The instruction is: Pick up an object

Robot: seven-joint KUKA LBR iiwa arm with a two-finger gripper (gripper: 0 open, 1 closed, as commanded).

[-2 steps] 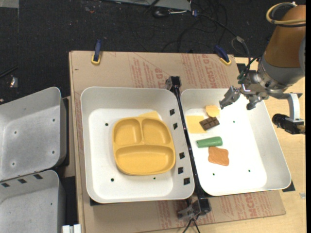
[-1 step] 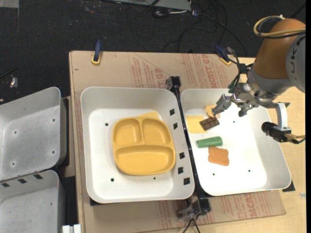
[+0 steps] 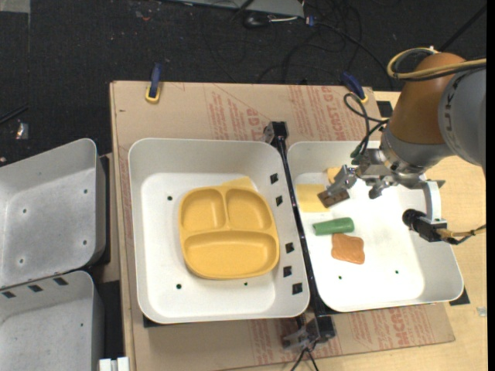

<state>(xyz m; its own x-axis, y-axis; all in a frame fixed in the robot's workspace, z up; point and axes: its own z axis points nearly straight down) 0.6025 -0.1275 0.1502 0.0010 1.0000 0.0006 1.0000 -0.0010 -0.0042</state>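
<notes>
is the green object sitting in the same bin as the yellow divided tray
No, the green object lies in the right bin beside an orange piece, while the yellow divided tray sits in the left bin.

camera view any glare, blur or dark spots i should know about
Camera view: sharp overall, with even light; the right bin floor is bright, nearly washed out; the gripper casts a soft shadow by the green piece; the floor behind the bench is dark.

board (image 3: 232, 110) — red printed lettering, reversed, not legible; no other text readable
</notes>
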